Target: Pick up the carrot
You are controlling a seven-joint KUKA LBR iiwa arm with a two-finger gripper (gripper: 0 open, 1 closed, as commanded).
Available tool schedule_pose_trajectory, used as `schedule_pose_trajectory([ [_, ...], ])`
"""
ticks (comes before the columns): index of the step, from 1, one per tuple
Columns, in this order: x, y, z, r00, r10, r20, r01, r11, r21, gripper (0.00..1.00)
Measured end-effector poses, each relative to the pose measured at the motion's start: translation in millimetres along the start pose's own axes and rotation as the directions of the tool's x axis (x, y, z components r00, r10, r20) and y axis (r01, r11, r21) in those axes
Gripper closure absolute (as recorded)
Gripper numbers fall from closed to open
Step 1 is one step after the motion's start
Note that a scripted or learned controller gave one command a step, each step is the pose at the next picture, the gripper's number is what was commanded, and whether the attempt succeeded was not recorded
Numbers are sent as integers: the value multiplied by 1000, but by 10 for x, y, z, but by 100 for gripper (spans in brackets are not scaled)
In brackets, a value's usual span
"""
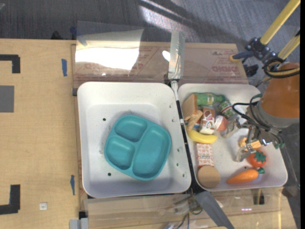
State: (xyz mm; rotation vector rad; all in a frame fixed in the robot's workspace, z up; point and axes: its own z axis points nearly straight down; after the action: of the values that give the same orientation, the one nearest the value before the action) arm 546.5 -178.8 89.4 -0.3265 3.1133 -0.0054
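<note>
We see the carrot (243,176) lying on its side at the near right of the right bin (279,181), close to the near rim, its green end toward a tomato (258,159) that sits just beside it on the far side. The gripper (249,146) hangs above the bin floor just far-left of the tomato, near the carrot but apart from it; we cannot tell how it is set, and nothing shows in its grasp. Our worry is crowding: a descent here could land on the tomato, or nudge the carrot against the near rim so that it rolls away. The carrot's slim, tapered body may also slip out of a pinch across its length. To its left stand a round tan ball (208,176) and a small carton (204,153), with bare floor between, so the left side offers the best room. The left bin (90,99) carries a teal divided plate (138,147), well apart.
</note>
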Motion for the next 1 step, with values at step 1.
schedule_pose_trajectory([
  [1, 150, 0, -2, 962, -274, 2, 274, 962, 0, 0],
])
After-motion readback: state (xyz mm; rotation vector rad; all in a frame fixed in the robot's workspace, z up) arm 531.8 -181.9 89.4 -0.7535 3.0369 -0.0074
